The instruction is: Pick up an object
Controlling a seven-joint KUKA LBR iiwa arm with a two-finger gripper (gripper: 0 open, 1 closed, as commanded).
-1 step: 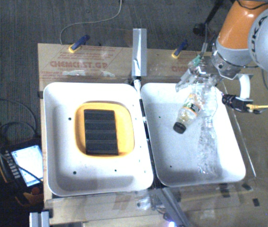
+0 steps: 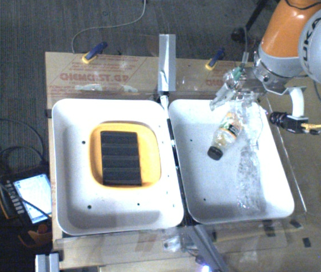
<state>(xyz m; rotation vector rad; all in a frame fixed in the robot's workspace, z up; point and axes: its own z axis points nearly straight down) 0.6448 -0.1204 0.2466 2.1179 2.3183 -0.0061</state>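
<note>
Two bins side by side on the bench: left bin (image 2: 70, 169), right bin (image 2: 203, 180), touching along the middle. In the left bin, near its centre, a tray (image 2: 98, 152) with a ribbed block (image 2: 119, 157) lying in it. In the right bin, toward the back, a bottle (image 2: 226, 134) tilted, cap toward the front-left. Beside it to the right, a crumpled plastic wrap (image 2: 248, 169) stretching toward the front. Above the bottle, at the back edge, the gripper (image 2: 237, 89). Behind both bins, a board (image 2: 98, 78) with two clamps (image 2: 94, 52).

My rounded grey metal arm (image 2: 319, 33) carries a broad orange band (image 2: 288, 21) above the wrist and dark lettering on its casing; my small two-finger metal pincer (image 2: 237, 89) looks pale and glinting
</note>
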